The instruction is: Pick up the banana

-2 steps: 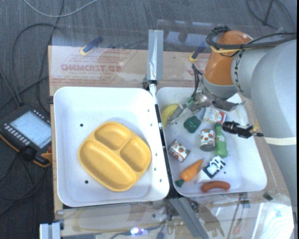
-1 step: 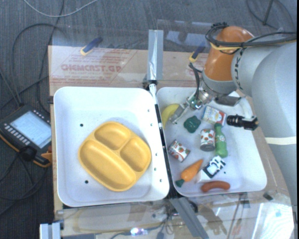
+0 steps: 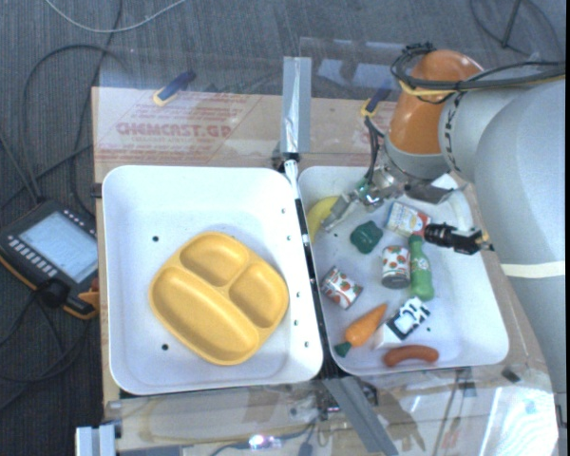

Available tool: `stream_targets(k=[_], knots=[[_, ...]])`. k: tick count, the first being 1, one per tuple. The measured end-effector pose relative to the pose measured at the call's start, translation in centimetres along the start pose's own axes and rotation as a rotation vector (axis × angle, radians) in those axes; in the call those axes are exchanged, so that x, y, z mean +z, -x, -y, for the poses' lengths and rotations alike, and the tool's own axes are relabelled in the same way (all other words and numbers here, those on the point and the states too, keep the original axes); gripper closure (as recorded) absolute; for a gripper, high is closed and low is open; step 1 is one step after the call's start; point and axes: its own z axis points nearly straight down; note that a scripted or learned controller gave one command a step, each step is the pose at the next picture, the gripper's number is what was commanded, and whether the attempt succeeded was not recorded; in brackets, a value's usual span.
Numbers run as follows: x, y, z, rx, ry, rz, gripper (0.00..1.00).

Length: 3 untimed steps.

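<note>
The banana [image 3: 319, 213] is yellow and lies at the far left corner of the right bin [image 3: 475, 350], against the wall between the two bins. My gripper [image 3: 336, 217] reaches down and to the left from the orange-banded wrist [image 3: 427, 112]. Its tip is right beside the banana's right side, low over the bin floor. I cannot make out whether it touches or holds the banana.
The right bin also holds a green block [image 3: 366, 237], a white packet [image 3: 406, 219], a can [image 3: 395, 266], a green bottle [image 3: 420, 268], a small red-and-white can [image 3: 340, 287], a carrot [image 3: 365, 326] and a sausage [image 3: 410, 355]. A yellow divided plate [image 3: 220, 296] lies in the left bin [image 3: 133, 198].
</note>
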Motion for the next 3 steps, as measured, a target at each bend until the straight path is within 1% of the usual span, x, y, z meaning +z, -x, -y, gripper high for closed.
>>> stream_targets(k=[1, 2, 3], knots=[[0.04, 0.21, 0.24, 0.131, -0.006, -0.003, 0.00], [0.02, 0.58, 0.45, -0.172, -0.008, 0.005, 0.00], [-0.08, 1.02, 0.89, -0.457, -0.018, 0.003, 0.00]])
